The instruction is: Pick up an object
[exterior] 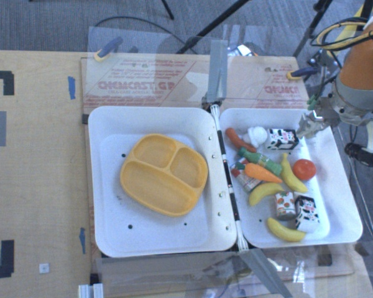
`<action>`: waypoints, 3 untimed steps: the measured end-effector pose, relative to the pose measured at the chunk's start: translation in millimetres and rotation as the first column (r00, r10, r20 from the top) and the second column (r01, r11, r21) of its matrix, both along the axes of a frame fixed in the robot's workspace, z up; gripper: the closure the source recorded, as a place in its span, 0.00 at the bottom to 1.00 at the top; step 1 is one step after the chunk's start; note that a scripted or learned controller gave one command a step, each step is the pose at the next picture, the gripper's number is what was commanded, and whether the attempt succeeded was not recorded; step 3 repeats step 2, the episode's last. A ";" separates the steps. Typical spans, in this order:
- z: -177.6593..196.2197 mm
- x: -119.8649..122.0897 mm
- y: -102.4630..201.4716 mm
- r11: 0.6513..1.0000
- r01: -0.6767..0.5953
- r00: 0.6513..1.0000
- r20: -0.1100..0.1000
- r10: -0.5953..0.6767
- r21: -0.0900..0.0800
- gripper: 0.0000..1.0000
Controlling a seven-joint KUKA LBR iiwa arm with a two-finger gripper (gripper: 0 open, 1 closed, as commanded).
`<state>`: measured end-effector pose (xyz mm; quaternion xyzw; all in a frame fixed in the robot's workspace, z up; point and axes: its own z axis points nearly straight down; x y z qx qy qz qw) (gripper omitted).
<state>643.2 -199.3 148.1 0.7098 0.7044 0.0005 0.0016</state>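
The right bin [342,191] holds a jumble of toy food: a carrot [262,172], a red tomato [304,169], bananas [267,192] [285,230] [291,176], a red sausage [239,139], a white ball [257,134], a green bottle [261,160] and black-and-white cow cartons [281,139] [306,212]. My gripper [309,124] hangs over the bin's upper right corner, just right of the upper cow carton, under the orange band [360,67]. I see nothing between its fingers.
The left bin [105,216] bears a yellow divided plate [164,173]. Clear plastic sheets and clamps lie behind the bins. Tripod legs and cables stand at the top and right.
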 end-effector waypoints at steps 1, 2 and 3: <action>-0.2 0.0 0.4 1.000 0.000 1.000 -0.001 0.000 0.000 0.00; -62.1 -31.5 32.7 0.979 -0.201 0.979 -0.001 0.201 0.001 0.00; -62.1 -31.5 32.7 0.979 -0.201 0.979 -0.001 0.201 0.001 0.00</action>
